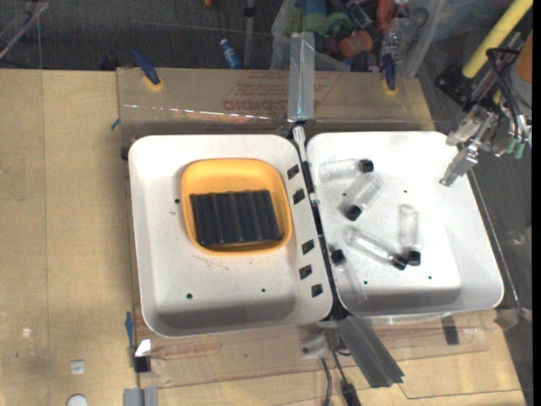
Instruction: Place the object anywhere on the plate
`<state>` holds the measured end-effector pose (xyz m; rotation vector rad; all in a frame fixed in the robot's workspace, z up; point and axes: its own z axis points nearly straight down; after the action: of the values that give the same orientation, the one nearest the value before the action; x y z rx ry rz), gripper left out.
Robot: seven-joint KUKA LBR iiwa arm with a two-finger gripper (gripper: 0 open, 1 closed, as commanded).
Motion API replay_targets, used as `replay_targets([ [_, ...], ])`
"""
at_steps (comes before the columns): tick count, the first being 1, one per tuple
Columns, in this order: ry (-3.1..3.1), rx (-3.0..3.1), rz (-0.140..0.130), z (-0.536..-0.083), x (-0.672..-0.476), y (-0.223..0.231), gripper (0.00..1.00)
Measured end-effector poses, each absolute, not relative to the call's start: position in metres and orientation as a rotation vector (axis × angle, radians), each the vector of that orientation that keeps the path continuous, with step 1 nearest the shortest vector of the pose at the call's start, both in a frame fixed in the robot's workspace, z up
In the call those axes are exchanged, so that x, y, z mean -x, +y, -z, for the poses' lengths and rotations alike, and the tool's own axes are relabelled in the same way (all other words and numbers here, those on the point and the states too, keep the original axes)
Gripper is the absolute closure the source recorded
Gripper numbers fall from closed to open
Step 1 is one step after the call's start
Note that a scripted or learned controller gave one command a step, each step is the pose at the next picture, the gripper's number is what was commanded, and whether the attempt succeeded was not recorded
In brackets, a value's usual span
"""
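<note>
The end effector (pixel 452 174) hangs over the right bin's (pixel 473 265) upper right corner, its opening impossible to judge, and the nearest clear vial (pixel 408 224) lies below-left, long axis almost vertical, well apart from the orange plate (pixel 193 176).

White bins (pixel 161 303); in the left one an orange plate (pixel 196 176) under a black ribbed block (pixel 235 218); in the right one clear vials (pixel 382 251) with black caps; tan bench (pixel 59 227)
</note>
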<state>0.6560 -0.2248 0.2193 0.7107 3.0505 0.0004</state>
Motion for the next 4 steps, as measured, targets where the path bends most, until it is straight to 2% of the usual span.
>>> replay_targets([
  [1,3.072,-0.609,-0.001,-0.2304,-0.6608,-0.2231,0.0],
  [4,3.127,-0.168,0.001,-0.2355,-0.6591,-0.2197,0.0],
])
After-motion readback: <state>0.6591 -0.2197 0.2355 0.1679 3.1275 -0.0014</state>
